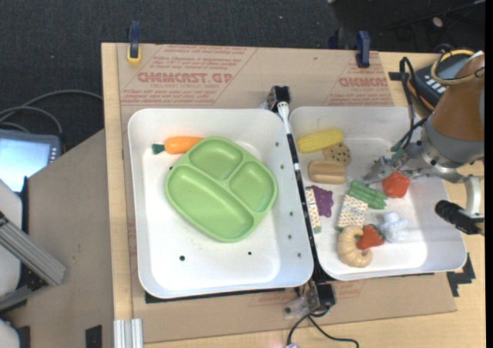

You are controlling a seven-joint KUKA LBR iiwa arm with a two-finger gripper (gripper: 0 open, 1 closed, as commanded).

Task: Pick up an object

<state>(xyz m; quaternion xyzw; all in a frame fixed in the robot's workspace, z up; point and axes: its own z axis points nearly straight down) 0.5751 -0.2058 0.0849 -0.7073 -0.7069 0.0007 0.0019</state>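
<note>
Two white bins sit side by side so the arm can reach both: the left bin point(146, 208) holds a green tray point(222, 188) and carrot point(179, 145) at 11 o'clock, while the gripper point(389, 165), jaw state untellable, hovers over the right bin's point(431, 254) toy clutter beside a red piece point(397, 185).

Left bin point(146, 208): a green divided plate point(222, 187) sits in the middle, a toy carrot point(179, 145) just beside its upper-left edge. Right bin point(439, 254): corn point(320, 140), cookie point(337, 155), bread roll point(327, 172), croissant point(350, 247), all clustered. The arm point(456, 119) hangs over the right side, gripper point(389, 169) low beside a red block point(396, 185).
</note>
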